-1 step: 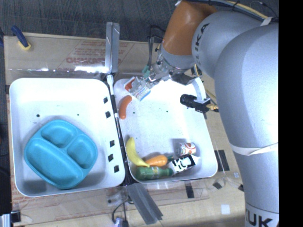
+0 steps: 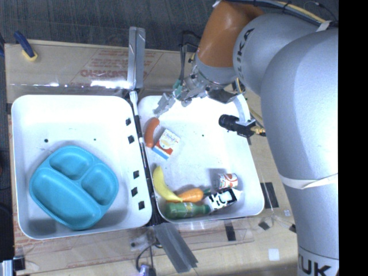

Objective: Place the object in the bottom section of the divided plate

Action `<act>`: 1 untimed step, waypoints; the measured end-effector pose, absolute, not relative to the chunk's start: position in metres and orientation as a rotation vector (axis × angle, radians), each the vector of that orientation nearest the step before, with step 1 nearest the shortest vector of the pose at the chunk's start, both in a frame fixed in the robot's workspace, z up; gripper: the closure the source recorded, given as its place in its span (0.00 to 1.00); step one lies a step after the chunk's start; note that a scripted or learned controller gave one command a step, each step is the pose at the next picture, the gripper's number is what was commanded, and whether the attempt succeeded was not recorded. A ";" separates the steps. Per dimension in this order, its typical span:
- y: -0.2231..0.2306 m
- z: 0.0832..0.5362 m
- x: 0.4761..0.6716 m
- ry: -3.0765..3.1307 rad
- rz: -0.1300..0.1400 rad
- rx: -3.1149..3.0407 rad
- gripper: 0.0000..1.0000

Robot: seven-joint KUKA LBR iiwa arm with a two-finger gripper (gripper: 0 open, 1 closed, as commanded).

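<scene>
Gripper [image 2: 167, 103] hovers over top-left corner of right bin [image 2: 201, 137], fingers slightly parted, nothing between them. Nearest item is hot dog [image 2: 151, 131] just below it, beside small carton [image 2: 165, 142]; banana [image 2: 161, 186], carrot [image 2: 192, 195], green bottle [image 2: 187, 209], can [image 2: 226, 181] lie along the near edge. Blue divided plate [image 2: 73, 186] sits in left bin [image 2: 40, 119], nothing on it. Likely step: grasp. Descend straight, straddle the hot dog across its short axis, avoid carton and bin wall
</scene>
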State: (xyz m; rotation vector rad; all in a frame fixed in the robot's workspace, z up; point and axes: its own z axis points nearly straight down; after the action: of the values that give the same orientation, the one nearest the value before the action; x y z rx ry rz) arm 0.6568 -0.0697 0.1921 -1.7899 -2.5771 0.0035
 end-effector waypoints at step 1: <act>-0.068 0.203 0.658 -2.585 0.005 -1.781 1.00</act>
State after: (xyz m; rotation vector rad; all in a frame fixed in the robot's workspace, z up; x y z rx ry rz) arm 0.6576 -0.0680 0.2026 -1.7805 -2.5845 0.0046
